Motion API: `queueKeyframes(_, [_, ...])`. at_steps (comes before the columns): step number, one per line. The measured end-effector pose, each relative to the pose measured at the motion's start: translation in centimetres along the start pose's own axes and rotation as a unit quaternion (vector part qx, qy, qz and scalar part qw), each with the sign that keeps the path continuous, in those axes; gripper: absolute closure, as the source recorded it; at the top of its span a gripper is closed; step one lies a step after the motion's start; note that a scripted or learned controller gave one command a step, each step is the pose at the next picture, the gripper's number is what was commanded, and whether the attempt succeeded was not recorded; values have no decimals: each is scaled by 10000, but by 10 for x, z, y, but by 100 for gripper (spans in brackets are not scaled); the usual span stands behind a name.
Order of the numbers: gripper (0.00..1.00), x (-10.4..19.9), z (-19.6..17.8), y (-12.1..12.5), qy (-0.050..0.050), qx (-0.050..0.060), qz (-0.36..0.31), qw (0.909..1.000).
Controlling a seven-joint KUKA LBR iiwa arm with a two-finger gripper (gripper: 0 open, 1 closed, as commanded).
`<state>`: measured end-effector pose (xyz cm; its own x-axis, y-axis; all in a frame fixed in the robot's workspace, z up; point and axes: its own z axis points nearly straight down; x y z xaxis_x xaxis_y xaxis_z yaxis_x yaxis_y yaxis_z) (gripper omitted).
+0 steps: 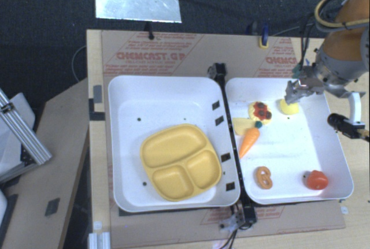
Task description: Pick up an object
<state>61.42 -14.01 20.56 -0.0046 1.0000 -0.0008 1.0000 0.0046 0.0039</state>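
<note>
The claw sits low at about one o'clock in the right bin, directly over a small pale-yellow object that looks like a toy lemon or similar fruit piece. Whether its grip is wide or narrow cannot be told from this angle, and nothing shows the yellow piece to be actually held.

To do this step well, the claw should be centred over the yellow piece, brought down until it straddles the widest part, then closed firmly before any lift; a rounded, smooth toy like this is likely to squirt sideways if pinched off-centre. It lies near the bin's far wall, so the approach should be kept vertical.

The yellow piece is rounded, matte and partly hidden beneath the claw. Toward eight o'clock from it lie a yellow-and-red toy and a toy carrot; a pretzel-like piece and a red toy pepper rest near six o'clock. The left bin carries a yellow divided tray.
</note>
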Motion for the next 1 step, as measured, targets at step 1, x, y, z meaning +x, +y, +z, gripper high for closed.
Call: queueKeyframes(1, [100, 59, -9, -15, 15, 9, -28, 10000])
